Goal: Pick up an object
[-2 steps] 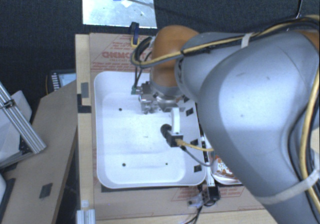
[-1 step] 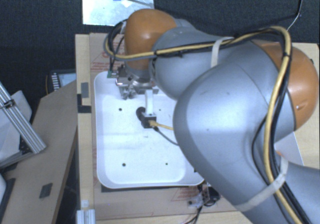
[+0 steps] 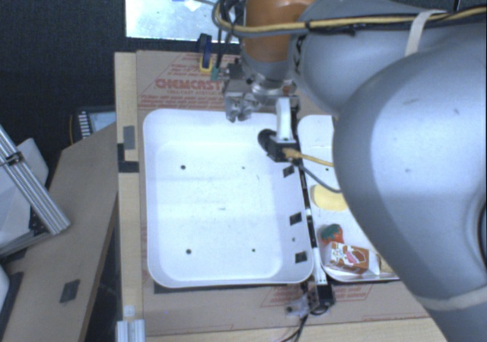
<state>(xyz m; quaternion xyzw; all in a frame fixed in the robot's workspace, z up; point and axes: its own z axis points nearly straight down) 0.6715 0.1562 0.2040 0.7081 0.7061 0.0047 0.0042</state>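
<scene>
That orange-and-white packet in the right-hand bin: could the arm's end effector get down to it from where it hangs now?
Probably yes. The orange-and-white packet lies in the open near the right white bin's front rim, nothing on top. The end effector hangs at the left white bin's far edge, so it must cross over first.

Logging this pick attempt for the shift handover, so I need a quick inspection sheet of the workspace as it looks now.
Surface: left bin and right bin on cardboard sheet.
Job's things: orange-and-white packet, yellow item, both in the right bin, partly hidden by the arm.
Clutter: nothing seen.
Grippers: gripper over the left bin's far edge; nothing seen between its fingers.
Cables: yellow cable along the arm; wires at the near edge.
Surroundings: aluminium rail at left.
</scene>
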